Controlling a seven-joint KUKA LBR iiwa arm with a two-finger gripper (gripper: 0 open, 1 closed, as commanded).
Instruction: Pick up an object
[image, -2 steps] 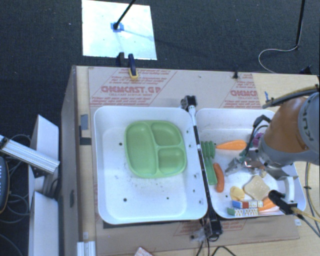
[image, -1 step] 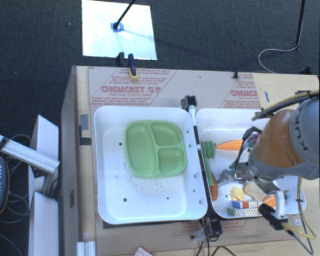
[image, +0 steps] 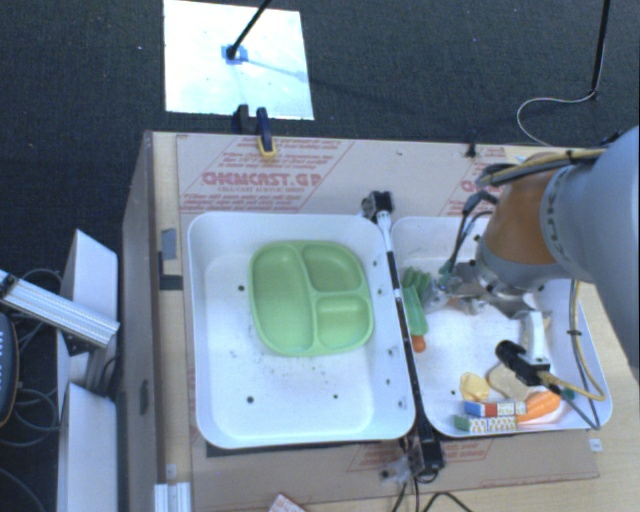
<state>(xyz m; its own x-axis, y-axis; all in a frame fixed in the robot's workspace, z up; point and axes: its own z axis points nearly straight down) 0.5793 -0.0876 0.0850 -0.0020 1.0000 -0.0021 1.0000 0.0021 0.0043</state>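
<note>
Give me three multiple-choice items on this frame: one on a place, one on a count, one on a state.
1. Where does the green divided plate lie?
A. in the left bin
B. in the right bin
C. on the floor

2. How many compartments does the plate have?
A. one
B. three
C. five

3. How does the plate sit?
A. upside down
B. standing on edge
C. flat, hollows facing up

Answers: 1 A, it rests on the floor of the left bin, across the divider from the arm. 2 B, one long section and two smaller ones show. 3 C, its hollows face the camera.
</note>
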